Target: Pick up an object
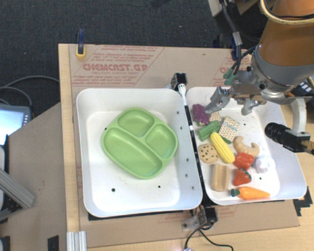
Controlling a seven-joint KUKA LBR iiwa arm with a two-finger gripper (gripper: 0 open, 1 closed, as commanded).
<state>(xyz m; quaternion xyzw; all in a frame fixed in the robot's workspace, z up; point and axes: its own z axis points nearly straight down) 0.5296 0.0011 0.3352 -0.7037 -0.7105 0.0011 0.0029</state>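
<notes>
While poised over the far end of the right bin (288, 184):
Gripper (233, 104): two grey fingers spread apart, nothing between them, hanging above the toy food.
Arm (290, 30): grey with orange band, cut off at the top right edge.
Nearest below: purple grapes (200, 113), just left of the fingertips; cracker (229, 127) just beyond.
Corn cob (222, 147): yellow, long axis slanting from upper left to lower right, mid-bin, touching green pod (206, 131).
Carrot (251, 193): one, lying nearly level, tip pointing right, at near rim.
Count: one cookie (206, 152), two red pieces (243, 169), one tan block (219, 177).
Hard to make out: pale items by the right wall.
Left bin (89, 140): one green divided plate (140, 142).
</notes>
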